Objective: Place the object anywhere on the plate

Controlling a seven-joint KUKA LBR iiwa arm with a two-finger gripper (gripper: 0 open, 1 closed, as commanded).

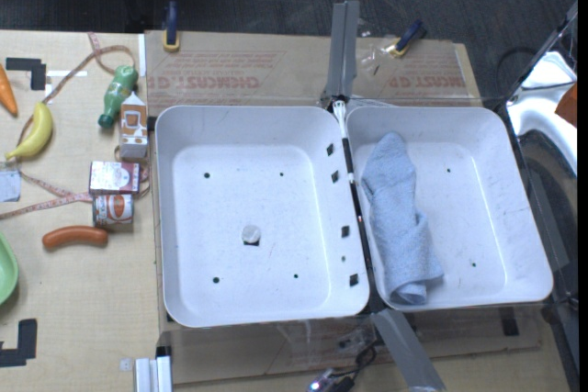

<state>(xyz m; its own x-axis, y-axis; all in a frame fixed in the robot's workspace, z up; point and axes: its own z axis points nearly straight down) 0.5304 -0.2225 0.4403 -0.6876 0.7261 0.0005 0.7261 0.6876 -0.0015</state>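
Cloth [400, 216] lies bunched in the right bin [487, 128]. Best to grab its fat middle from above. Arm [544, 98] sits aside; I cannot tell its grip.

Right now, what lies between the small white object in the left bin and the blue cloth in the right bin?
Camera view: bare bin floor, then the two bins' meeting walls, between the small white object and blue cloth.

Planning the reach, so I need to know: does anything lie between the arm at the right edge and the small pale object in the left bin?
Yes. The grey-blue cloth in the right bin and the bins' meeting walls lie between the arm and the small object.
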